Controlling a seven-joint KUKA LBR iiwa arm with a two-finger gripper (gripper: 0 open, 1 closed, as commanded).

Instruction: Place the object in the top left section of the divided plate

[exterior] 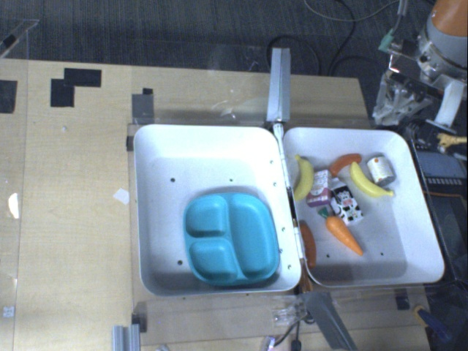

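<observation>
A blue divided plate (231, 238) lies in the left bin (161, 159), toward its near side; its three sections hold nothing. In the right bin (409, 254) lie two yellow bananas (369, 181) (303, 177), an orange carrot (344, 236), a red-orange sausage (344, 162), a silver can (380, 169), a brown sausage (308, 242) by the divider, and small printed packets (344, 202). My gripper (398, 104) hangs at the upper right, above and beyond the right bin's far edge, apart from all objects.
A metal post (278, 86) rises between the bins at the far side. Black cables (344, 9) trail on the dark floor behind the bench. The wooden bench top (66, 196) stretches to the left.
</observation>
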